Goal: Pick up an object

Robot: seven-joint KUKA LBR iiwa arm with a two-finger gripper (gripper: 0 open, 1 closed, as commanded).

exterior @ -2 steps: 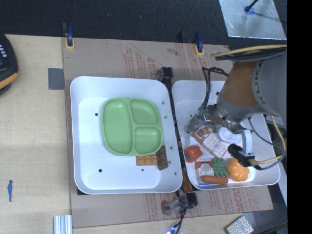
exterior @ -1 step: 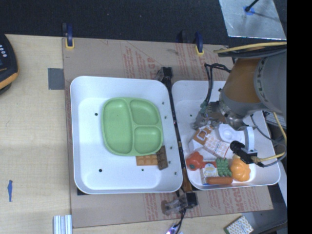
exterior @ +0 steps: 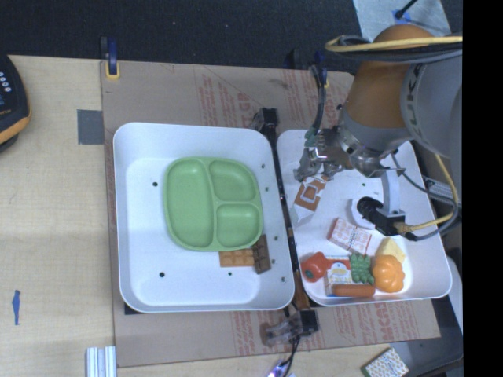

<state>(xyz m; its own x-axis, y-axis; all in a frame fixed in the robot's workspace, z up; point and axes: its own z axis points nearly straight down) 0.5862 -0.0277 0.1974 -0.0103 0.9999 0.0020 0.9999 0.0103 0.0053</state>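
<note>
From my remote seat: pincer point(exterior: 316, 161) sits low over the far-left corner of the right bin point(exterior: 440, 285), close to the rim it shares with the left bin point(exterior: 134, 210). I cannot tell its state; the metal tip blurs into the wrist above it.

Just nearside of the pincer, about touching its tip, lies a small brown-and-white card point(exterior: 309, 195), tilted. I can't see it gripped.

Further toward the near edge from the pincer, well apart: a pink-white packet point(exterior: 348, 236), then a crowded cluster at the near rim: red piece point(exterior: 313, 265), green piece point(exterior: 361, 267), orange pepper-like toy point(exterior: 388, 273), yellow piece point(exterior: 393, 249), a sausage shape point(exterior: 352, 291). These touch or overlap; little room between them. A black cable fitting point(exterior: 376, 213) hangs to the pincer's right, over mid-bin.

Bare white floor shows right of the pincer and between card and packet; best room there.

Left of the pincer, across the divider rims: green divided plate point(exterior: 212, 203) mid-bin, brown blocks point(exterior: 245, 258) against its near edge. Wide bare margin around the plate, mostly along the near and left walls.
</note>
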